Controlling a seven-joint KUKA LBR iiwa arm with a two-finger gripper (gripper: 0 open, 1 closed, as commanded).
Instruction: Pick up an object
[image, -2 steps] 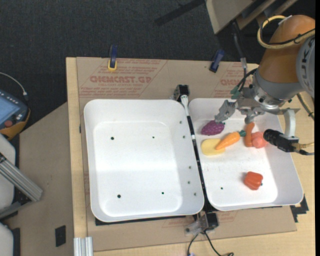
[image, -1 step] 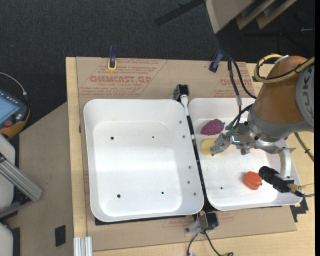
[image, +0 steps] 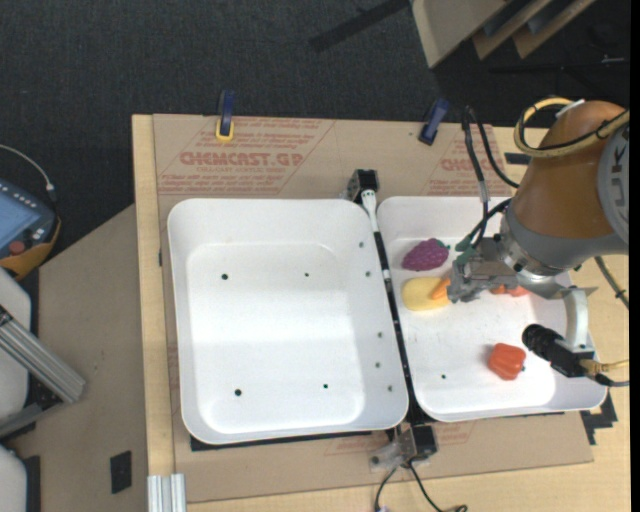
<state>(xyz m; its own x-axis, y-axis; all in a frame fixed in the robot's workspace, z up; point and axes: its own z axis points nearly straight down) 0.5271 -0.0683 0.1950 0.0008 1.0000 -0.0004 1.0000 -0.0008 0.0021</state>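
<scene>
Hovering low in the right bin (image: 440, 395), the gripper (image: 463, 283) sits just right of a yellow toy (image: 424, 294) with an orange end; its opening cannot be told. A purple grape cluster (image: 426, 255) lies just above. An orange pepper toy (image: 507, 360) rests nearer the front. The left bin (image: 200, 300) adjoins.
</scene>
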